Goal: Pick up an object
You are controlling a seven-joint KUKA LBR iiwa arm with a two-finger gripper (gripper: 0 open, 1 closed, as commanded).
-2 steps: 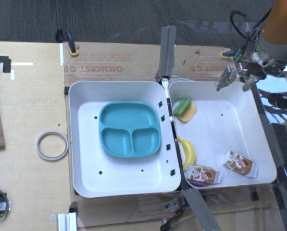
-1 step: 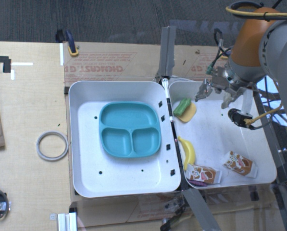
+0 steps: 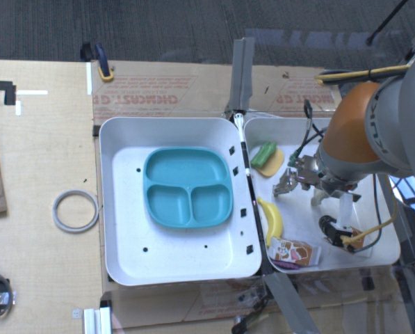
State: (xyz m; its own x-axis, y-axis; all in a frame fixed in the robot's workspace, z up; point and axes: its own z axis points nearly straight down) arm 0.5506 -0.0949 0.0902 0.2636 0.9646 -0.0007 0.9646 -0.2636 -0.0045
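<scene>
A yellow banana [image 3: 270,218] lay in the right bin [image 3: 374,252], by its left wall, with a small snack packet [image 3: 293,252] just below it and a green and yellow toy [image 3: 267,157] near the top. The robot's hand [image 3: 288,184] hung over the middle of that bin with nothing in it; I cannot tell whether it was spread or closed. A blue tray [image 3: 188,187] sat in the left bin [image 3: 124,242], and a grey ring [image 3: 76,210] lay on the counter [image 3: 40,158]
</scene>
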